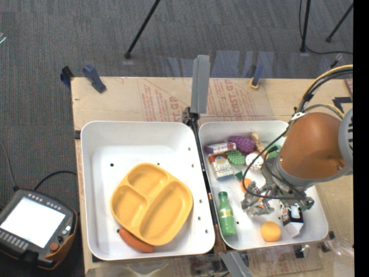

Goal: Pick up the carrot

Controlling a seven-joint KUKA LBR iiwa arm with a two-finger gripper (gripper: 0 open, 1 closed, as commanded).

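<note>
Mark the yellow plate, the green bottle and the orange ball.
yellow plate (151,203), camera view, middle ridge.
green bottle (226,216), camera view, on its body.
orange ball (270,231), camera view, on its centre.

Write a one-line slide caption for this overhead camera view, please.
Robot arm's gripper lowered among toy groceries in the right bin, near a green bottle; a yellow divided plate sits in the left bin.

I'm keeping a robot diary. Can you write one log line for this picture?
arm: over right bin | gripper: low among toys | carrot: just left of gripper, not held | yellow plate: left bin
</note>
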